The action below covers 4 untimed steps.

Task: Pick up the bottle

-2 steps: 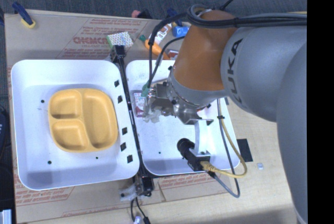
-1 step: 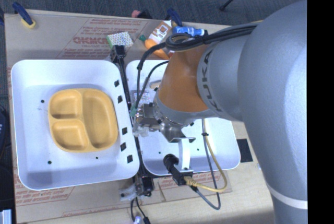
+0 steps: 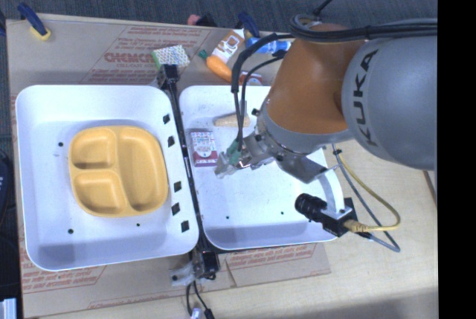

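A small bottle [image 3: 223,53] with a white label and an orange end lies at the far rim of the right bin [image 3: 253,236], partly behind the arm's cables. My gripper [image 3: 229,161] hangs low over the left half of the right bin, well in front of the bottle and apart from it. The big grey and orange arm [image 3: 327,94] hides much of the bin's middle and right side. A small red packet [image 3: 202,147] lies just left of the gripper, and nothing shows in the gripper's hold.
A pale stick [image 3: 225,119] lies in the right bin beyond the gripper. The left bin [image 3: 37,161] holds a yellow divided plate [image 3: 117,169]. A blue item [image 3: 274,46] and a checked packet [image 3: 171,56] lie on the cardboard behind the bins. Cables [image 3: 372,213] trail at the right.
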{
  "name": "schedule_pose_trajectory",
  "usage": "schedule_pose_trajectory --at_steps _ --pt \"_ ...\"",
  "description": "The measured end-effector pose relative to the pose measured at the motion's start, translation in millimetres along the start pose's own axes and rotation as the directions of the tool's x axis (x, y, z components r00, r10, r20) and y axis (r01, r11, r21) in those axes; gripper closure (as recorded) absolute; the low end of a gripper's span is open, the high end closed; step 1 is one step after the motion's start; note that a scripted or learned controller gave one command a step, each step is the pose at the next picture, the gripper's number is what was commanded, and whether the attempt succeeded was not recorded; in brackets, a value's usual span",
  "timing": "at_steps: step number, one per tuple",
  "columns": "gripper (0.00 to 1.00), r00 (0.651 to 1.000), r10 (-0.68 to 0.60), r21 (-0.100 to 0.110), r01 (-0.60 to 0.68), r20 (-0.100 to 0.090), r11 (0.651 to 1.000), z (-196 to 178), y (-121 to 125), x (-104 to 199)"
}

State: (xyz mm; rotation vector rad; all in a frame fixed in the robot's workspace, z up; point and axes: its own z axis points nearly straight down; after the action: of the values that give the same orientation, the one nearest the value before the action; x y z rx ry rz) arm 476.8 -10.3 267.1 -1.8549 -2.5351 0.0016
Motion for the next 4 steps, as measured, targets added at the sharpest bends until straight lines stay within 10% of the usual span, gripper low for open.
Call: schedule_pose_trajectory --at_steps 1,2,3,4 --pt "1.00 0.995 -0.097 0.004 0.098 -0.003 0.995 75.8 10.3 36.9" --pt "1.00 0.987 -0.160 0.000 0.160 0.000 0.987 -41.5 5.1 16.3" --pt "1.00 0.915 -0.404 0.002 0.404 -0.002 0.915 23.8 26.6 86.4" --pt "1.00 0.699 -0.715 -0.001 0.716 0.003 0.699 -22.4 14.3 43.6"
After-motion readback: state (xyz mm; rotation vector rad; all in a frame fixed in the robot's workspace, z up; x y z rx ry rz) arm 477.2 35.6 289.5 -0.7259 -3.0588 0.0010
